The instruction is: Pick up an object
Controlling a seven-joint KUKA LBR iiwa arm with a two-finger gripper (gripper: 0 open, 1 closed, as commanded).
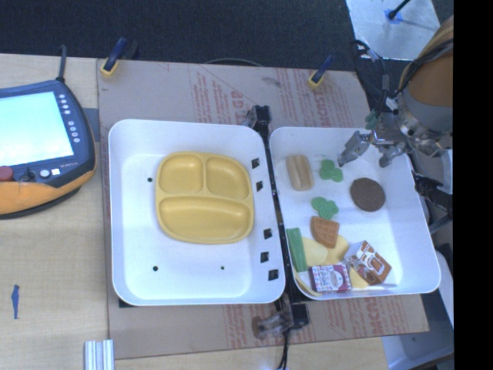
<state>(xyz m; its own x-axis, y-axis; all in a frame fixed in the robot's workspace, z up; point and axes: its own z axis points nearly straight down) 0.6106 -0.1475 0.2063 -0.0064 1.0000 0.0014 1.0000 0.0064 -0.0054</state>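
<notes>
The arm (427, 83) enters from the right, cut off by the frame edge, its wrist low over the far right part of the right bin (408, 206). The gripper (371, 151) hangs with fingers spread apart, nothing between them, just above a brown disc (368, 194). Its far finger is blurred and hard to trace. The right bin contains one bread roll (299, 171), two green pieces (331, 171), one waffle (326, 230), one green stick (296, 248) and two small cartons (330, 278). The left bin (131, 206) holds one yellow divided tray (205, 196).
</notes>
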